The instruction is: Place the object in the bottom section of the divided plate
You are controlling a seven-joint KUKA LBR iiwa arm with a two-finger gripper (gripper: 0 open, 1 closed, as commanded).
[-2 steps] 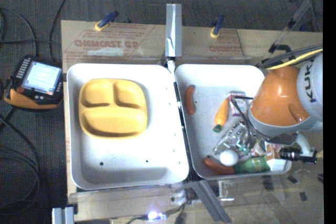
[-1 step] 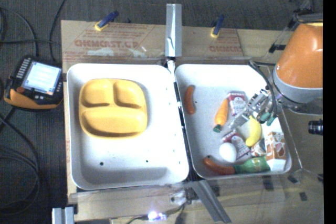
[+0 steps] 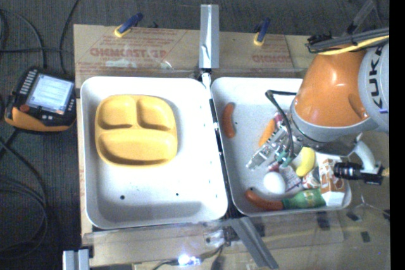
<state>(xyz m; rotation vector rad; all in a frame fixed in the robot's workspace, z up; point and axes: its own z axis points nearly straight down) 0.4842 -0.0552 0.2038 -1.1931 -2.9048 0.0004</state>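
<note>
Far left, off the table: a handheld control pad (image 3: 43,100) with a lit screen, lying on the dark floor. On the table, a left bin (image 3: 152,202) holding a yellow divided plate (image 3: 137,129), set toward the bin's far left part, its large section toward the near side, two smaller sections on the far side, all bare. Just right of the shared rim, in the right bin (image 3: 250,88): a sausage (image 3: 228,119) lying lengthwise near the left wall, well apart from the rest. Farther right, an orange carrot (image 3: 267,131), tilted, beside the gripper (image 3: 271,153). Gripper low over the bin's middle, over a clutter of things; whether clenched or released cannot be told. Near side: a white egg (image 3: 273,183), a second sausage (image 3: 264,201), a green bottle (image 3: 305,199), a yellow banana (image 3: 305,161). Far right, the grey and orange arm (image 3: 335,95).
</note>
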